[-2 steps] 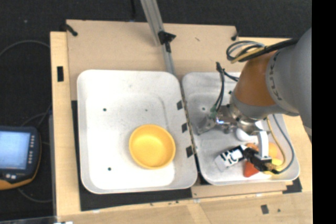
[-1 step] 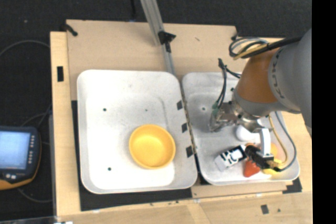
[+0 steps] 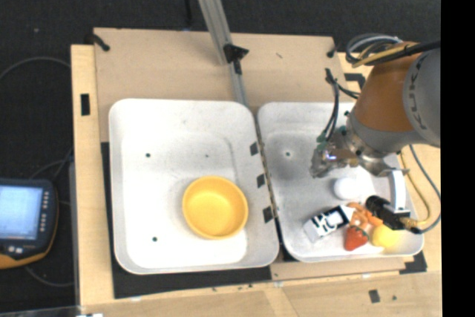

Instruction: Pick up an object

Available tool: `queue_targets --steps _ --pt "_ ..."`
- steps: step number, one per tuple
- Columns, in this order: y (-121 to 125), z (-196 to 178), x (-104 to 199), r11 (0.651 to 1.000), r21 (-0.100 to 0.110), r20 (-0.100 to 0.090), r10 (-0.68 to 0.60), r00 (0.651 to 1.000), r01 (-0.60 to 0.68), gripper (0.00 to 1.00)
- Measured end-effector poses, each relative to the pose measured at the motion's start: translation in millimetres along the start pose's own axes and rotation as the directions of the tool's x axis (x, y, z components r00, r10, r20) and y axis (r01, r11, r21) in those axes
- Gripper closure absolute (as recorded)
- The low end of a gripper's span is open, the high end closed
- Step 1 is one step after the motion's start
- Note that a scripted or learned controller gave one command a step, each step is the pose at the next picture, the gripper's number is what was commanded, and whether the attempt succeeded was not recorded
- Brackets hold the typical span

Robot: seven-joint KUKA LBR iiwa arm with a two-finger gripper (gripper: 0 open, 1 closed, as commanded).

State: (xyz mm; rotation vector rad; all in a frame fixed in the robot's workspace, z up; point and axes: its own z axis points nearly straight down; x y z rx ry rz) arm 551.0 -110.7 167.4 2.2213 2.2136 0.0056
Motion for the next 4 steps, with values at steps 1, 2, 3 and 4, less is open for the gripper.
queue_targets --steps 1,2,3,4 --pt "2.3 -44.4 -1.4 1.0 -0.001 0.0 -0.006 1.0 0.006 1.0" --pt "1.9 -46.7 51.7 1.0 0.006 -0.004 -0.011 1.0 0.011 1.0" --pt "-13.5 -59.6 111.7 1.0 0.006 -0.005 -0.013 1.0 0.013 1.0" --pt "-27.5 -75.6 167.2 1.0 0.003 -0.004 -0.013 1.0 0.013 1.0"
